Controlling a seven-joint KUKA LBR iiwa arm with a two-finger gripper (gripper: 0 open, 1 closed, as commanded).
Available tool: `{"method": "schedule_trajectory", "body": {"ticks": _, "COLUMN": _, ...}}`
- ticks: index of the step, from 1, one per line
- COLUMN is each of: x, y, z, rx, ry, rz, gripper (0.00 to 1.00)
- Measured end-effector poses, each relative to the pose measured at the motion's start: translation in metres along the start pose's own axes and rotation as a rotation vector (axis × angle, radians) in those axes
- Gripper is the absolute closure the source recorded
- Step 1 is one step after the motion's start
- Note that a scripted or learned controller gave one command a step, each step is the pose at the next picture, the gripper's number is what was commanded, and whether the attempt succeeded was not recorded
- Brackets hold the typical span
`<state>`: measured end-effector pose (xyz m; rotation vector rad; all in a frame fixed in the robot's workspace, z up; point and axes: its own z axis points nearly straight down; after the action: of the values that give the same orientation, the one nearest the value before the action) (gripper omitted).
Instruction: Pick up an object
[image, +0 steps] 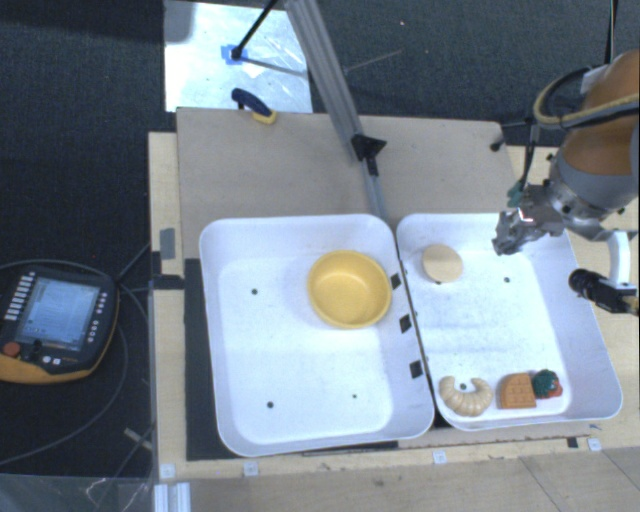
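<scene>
Here, over the far part of the right bin (580, 330): the gripper (513, 236), hung from the grey and orange arm (598, 150) coming in from the right; too small and dark to tell whether apart or together, nothing visibly between. Just to its left, lying flat on the bin floor near the far left corner: a round tan disc (442, 264), probably the likeliest thing to pick; close beside the gripper but apart from it, not under it; round, so no long axis to line up with. Judged from this: a short shift leftward and slightly nearer, then straight down.

Along the near wall of the same bin, well apart from the gripper: a pale curled shrimp-like toy (467, 396), long axis running left to right; an orange waffle-like square (516, 391) just beside it; a small red and green piece (546, 383) touching that square on its right. In the left bin (240, 400): a yellow bowl (349, 289), upright, toward the far right part; farther from the gripper than the disc, across the wall between the bins.
</scene>
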<state>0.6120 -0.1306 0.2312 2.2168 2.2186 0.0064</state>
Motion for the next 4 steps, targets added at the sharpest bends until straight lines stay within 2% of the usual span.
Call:
{"method": "schedule_trajectory", "body": {"ticks": 1, "x": 0.000, "y": 0.001, "z": -0.029, "rx": 0.003, "ry": 0.000, "rz": 0.000, "gripper": 1.00}}
{"method": "schedule_trajectory", "body": {"ticks": 3, "x": 0.105, "y": -0.042, "z": -0.030, "rx": 0.006, "ry": 0.002, "rz": -0.004, "gripper": 1.00}}
{"method": "schedule_trajectory", "body": {"ticks": 4, "x": 0.147, "y": -0.066, "z": -0.010, "rx": 0.008, "ry": 0.002, "rz": -0.003, "gripper": 1.00}}
